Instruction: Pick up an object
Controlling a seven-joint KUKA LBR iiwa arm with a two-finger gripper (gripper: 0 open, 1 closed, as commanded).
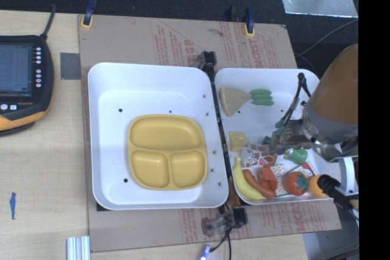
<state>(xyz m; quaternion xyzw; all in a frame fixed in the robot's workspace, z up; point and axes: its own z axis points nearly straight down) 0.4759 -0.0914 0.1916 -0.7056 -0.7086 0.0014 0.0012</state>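
While we can't tell how open the end effector [285, 142] is or whether it grips anything, it's down in the right bin [268, 74]; toy food pile [271, 176] sits just below it, so nothing's lifted yet.

Left bin [103, 131] holds a yellow divided tray [167, 151], lying flat near its centre. Right bin [268, 75] holds a tan wedge [232, 99] beside a green piece [261, 97] at the far end; banana [245, 184], tomato [296, 182] and patterned card [261, 161] crowd the near end. Gripper [281, 142] is down among these items. A handheld control unit [21, 85] rests on the bench at left.
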